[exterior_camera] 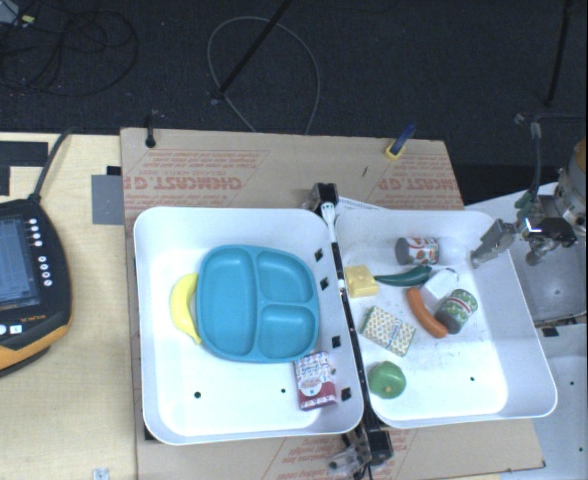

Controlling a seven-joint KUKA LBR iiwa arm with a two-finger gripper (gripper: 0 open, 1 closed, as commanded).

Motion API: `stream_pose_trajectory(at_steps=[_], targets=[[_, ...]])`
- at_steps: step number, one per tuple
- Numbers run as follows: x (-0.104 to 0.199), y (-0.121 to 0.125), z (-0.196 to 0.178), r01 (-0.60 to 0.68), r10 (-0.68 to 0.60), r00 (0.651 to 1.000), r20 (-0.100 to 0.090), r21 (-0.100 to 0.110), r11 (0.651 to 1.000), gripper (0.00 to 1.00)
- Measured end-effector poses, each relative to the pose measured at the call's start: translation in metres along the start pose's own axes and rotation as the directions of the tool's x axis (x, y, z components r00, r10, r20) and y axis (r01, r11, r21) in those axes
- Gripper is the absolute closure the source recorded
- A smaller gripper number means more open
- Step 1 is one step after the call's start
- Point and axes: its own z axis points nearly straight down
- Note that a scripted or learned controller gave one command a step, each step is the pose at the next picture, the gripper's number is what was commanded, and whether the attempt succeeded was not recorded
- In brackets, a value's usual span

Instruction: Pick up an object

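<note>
The right bin (494, 393) holds several small items: a red and white can (418, 250), a green chili pepper (406, 276), a yellow block (360, 283), a patterned box (388, 330), an orange carrot (426, 314), a green-labelled can (457, 309) and a green apple (386, 379). My gripper (515, 240) hangs over that bin's far right rim, right of the cans. It is open, its two fingers spread apart with nothing between them.
The left bin (164, 388) carries a blue divided plate (257, 303), a yellow banana (183, 308) at the plate's left side and a red and white carton (316, 381). A teach pendant (14, 278) lies at the far left.
</note>
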Motion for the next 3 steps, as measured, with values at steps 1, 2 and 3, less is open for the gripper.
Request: stream_pose_trajectory(at_steps=[1,2,3], targets=[[0.037,-0.006,0.103,0.003,-0.003,1.000,-0.005,0.011,1.000,0.00],[0.063,0.004,0.178,0.002,-0.002,1.000,-0.002,0.000,1.000,0.00],[0.061,0.004,0.165,-0.003,0.003,1.000,-0.004,0.002,1.000,1.00]])
